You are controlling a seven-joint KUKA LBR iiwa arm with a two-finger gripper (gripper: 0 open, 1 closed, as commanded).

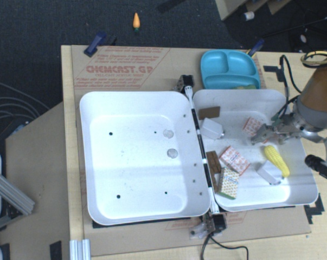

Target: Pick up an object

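Observation:
My gripper (262, 136) hangs low over the right bin (271, 99), reaching in from the right below the orange band (320, 91). Just below it lies a yellow corn cob (276, 160). Directly above and to its left sits a red-and-white checked packet (252, 125). A second checked packet (233, 158) and a speckled packet (228, 184) lie further left in the same bin. A white lump (212, 128), a brown card (209, 112), a brown strip (213, 161) and a pale block (269, 173) are also there. I see nothing held.
The left bin (98, 112) holds two small round discs (170, 143) near its right wall. A blue divided tray (231, 69) stands behind the right bin. A dark cable (285, 72) runs along the arm. Cardboard (120, 64) covers the bench.

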